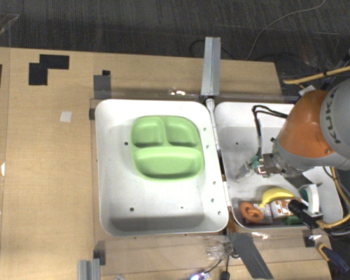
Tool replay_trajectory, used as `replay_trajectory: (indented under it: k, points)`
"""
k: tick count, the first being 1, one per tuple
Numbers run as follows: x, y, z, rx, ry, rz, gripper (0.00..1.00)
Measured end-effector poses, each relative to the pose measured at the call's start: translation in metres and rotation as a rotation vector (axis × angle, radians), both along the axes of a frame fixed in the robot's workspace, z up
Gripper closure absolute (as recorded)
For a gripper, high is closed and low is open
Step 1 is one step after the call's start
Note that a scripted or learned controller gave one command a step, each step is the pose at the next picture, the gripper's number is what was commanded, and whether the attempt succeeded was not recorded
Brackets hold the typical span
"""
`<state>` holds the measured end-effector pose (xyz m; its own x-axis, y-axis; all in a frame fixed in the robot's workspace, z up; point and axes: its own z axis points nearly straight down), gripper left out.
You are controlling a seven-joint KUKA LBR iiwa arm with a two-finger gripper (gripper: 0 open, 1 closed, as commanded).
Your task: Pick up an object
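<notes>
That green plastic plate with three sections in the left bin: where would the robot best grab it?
Probably the rim of the green three-section plastic plate, coming straight down at its edge on the view's right, nearest the arm. It lies flat, clear of the walls of the shallow white left bin, and looks too broad to span whole.

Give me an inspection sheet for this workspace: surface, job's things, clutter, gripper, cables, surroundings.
Surface: wooden bench bearing the left bin and right bin side by side.
Job's things: green divided plate in the left bin; yellow banana-like item, orange item and dark labelled item along the right bin's near wall.
Clutter: nothing seen.
Gripper: gripper over the right bin's middle, apart from the items.
Cables: black cable looping by the wrist; thin pale cable on the floor.
Surroundings: black tape marks on the bench; dark carpet beyond.
</notes>
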<state>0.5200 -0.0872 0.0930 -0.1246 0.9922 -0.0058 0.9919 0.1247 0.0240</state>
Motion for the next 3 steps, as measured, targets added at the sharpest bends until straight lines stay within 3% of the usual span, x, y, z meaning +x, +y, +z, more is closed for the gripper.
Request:
replay_trajectory:
  k: [1,2,3]
  points:
    - [0.026,0.013,0.093,-0.001,0.018,0.250,0.00]
    - [-0.026,-0.018,0.060,0.001,0.021,0.119,0.00]
    - [-0.028,-0.002,-0.001,-0.003,0.008,0.166,0.00]
